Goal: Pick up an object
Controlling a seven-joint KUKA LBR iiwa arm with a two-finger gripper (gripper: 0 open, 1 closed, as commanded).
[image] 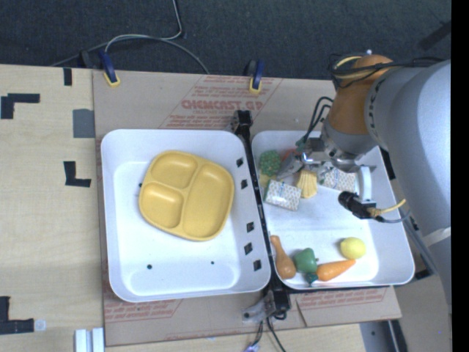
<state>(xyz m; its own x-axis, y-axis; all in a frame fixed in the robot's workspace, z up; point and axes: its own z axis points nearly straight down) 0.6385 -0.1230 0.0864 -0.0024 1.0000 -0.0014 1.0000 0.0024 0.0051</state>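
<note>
The grey arm with its orange band (pixel 350 101) reaches in from the right and hangs over the far part of the right white bin (pixel 388 266). Its gripper (pixel 308 169) sits low among the toys there, beside a green broccoli-like piece (pixel 270 161), a pale yellow corn piece (pixel 308 185) and a speckled white block (pixel 283 195). Whether the gripper grasps anything cannot be told. Along the near edge of this bin lie a tan drumstick-shaped toy (pixel 281 258), a green pepper toy (pixel 305 259), an orange carrot toy (pixel 335 269) and a yellow lemon toy (pixel 352 248). The left white bin (pixel 176 273) carries a yellow divided plastic plate (pixel 187 194).
</note>
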